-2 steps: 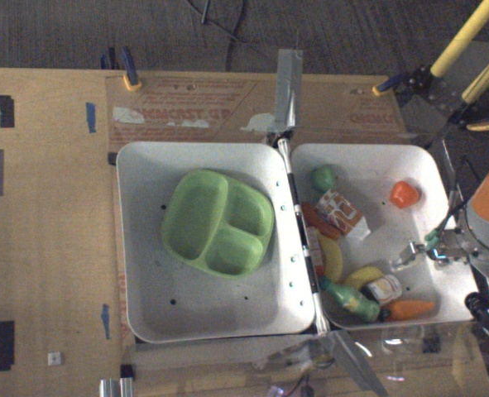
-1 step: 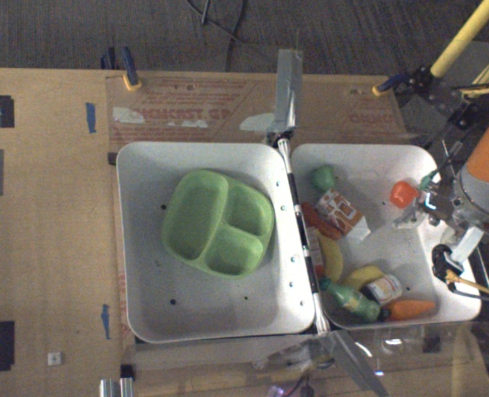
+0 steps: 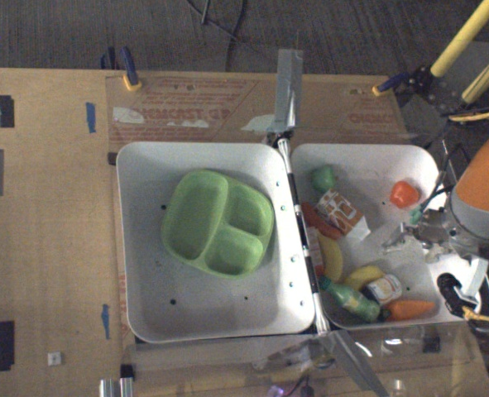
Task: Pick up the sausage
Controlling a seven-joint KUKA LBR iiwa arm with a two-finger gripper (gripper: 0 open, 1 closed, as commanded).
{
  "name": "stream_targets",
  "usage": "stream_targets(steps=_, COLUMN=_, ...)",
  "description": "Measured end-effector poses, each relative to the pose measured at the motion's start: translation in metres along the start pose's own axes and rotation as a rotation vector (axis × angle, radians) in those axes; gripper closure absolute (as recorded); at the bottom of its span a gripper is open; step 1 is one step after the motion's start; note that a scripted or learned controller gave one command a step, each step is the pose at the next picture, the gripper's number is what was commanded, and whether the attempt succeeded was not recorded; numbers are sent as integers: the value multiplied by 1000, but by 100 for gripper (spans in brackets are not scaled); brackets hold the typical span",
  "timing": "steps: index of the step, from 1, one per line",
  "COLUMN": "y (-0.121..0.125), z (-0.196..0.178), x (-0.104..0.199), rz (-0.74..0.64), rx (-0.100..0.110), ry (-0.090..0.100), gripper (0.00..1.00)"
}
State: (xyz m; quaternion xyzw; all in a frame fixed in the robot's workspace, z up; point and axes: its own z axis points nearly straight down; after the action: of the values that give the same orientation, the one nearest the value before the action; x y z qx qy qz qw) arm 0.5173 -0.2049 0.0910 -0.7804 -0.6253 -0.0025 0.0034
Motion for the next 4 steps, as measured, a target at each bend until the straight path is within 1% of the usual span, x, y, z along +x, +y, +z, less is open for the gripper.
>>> stream_targets(steps=1, y=-34, z=2, x=1, rz=469, rx=-13, ry=-1, gripper=0)
stream_targets(steps=2, y=-32, z=3, x=-7, rz=1142, rx=-14, ry=2, gripper=0)
stream_targets(steps=3, y=-35, z=-6, x=-8, rz=1140, rx=-6, ry=-5, gripper=100)
stream_targets(steps=4, y=-35, z=-6, x=-7, rz=1139, rx=-6, ry=-5, gripper=0)
